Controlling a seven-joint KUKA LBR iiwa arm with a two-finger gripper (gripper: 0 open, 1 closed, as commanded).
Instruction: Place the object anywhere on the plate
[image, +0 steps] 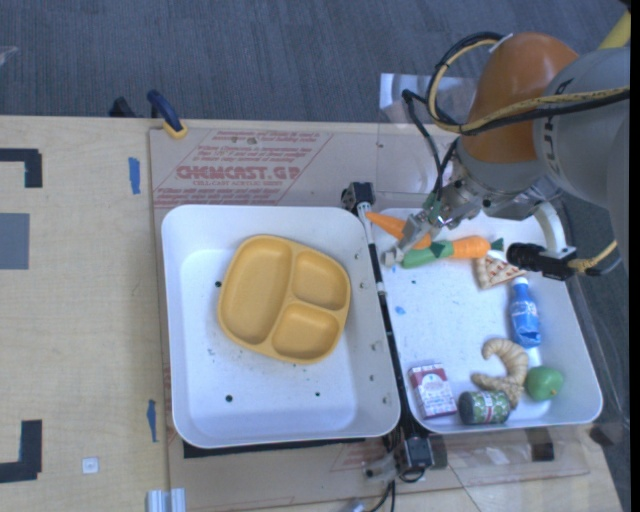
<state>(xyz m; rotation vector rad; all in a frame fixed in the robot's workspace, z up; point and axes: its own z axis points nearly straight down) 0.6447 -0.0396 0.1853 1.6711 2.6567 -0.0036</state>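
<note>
A yellow plate with three compartments lies in the left bin, and nothing is on it. My gripper hangs low over the far left corner of the right bin. It sits just above two toy carrots: a small orange one to its left and a longer one with a green top just below it. The arm's wrist hides the gripper's tips, so I cannot tell whether either carrot is touched.
The right bin also holds a pizza slice, a blue bottle, a tan pastry, a green fruit, a green can and a red box. A black wall divides the bins.
</note>
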